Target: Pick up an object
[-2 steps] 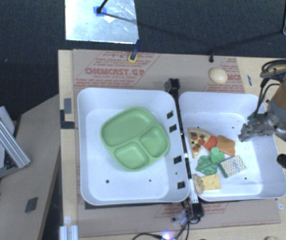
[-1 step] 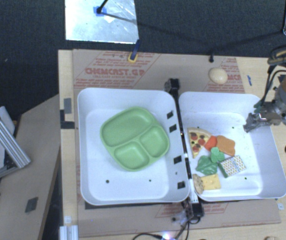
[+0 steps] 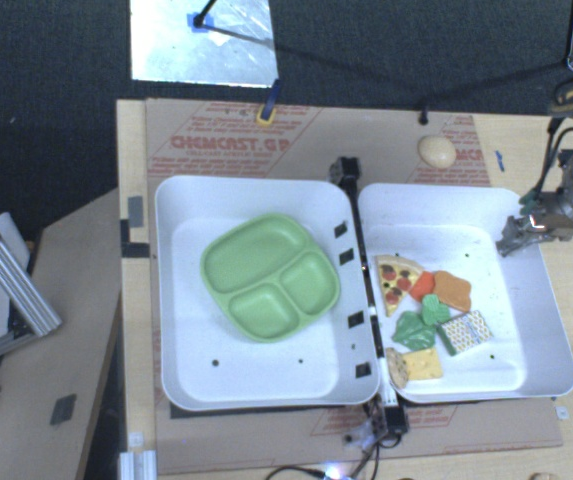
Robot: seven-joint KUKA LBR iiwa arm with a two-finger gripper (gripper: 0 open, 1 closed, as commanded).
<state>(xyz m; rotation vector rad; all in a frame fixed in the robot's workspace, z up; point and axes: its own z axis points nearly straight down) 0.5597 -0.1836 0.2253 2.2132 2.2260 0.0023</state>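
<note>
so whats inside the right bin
The right bin holds a cluster of toy food near its left wall: a pizza slice, an orange piece, green leafy pieces, a patterned block and a yellowish piece. The pieces overlap, hiding anything beneath.

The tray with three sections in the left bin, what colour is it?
Light green. The divided tray shows plainly in the camera view, lying in the left white bin.

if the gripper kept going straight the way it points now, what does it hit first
The gripper points left and down at the right bin's right rim. Straight on, it would probably meet bare bin floor first, short of the orange toy food piece, though depth is hard to judge.
</note>
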